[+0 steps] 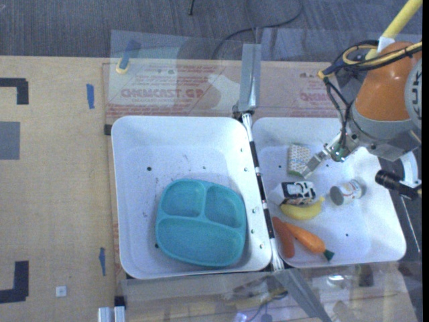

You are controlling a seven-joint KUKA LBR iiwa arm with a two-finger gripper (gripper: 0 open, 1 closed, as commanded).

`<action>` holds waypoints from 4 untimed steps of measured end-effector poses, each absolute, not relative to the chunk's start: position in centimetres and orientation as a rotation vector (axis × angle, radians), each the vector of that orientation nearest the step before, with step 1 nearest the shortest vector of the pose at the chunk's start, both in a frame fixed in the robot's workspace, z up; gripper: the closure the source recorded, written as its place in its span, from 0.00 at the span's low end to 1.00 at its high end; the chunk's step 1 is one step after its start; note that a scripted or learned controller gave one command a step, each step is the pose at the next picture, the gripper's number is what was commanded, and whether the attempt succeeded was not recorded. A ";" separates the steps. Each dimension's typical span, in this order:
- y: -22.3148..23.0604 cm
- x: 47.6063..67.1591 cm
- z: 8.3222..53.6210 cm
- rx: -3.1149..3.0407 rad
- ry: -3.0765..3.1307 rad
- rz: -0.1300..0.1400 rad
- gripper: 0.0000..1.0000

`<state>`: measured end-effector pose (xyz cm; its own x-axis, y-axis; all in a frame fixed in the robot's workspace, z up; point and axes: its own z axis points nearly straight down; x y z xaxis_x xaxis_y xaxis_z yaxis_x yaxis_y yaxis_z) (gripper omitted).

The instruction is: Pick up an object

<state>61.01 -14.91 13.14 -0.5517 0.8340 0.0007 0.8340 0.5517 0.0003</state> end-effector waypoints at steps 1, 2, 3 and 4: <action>-19.5 59.4 8.7 -1.473 -2.784 -0.005 0.00; -20.5 59.6 8.7 -1.413 -2.816 -0.005 0.00; -22.0 57.8 10.7 -1.397 -2.815 -0.002 0.00; -22.2 58.8 15.8 -1.255 -2.885 -0.001 0.00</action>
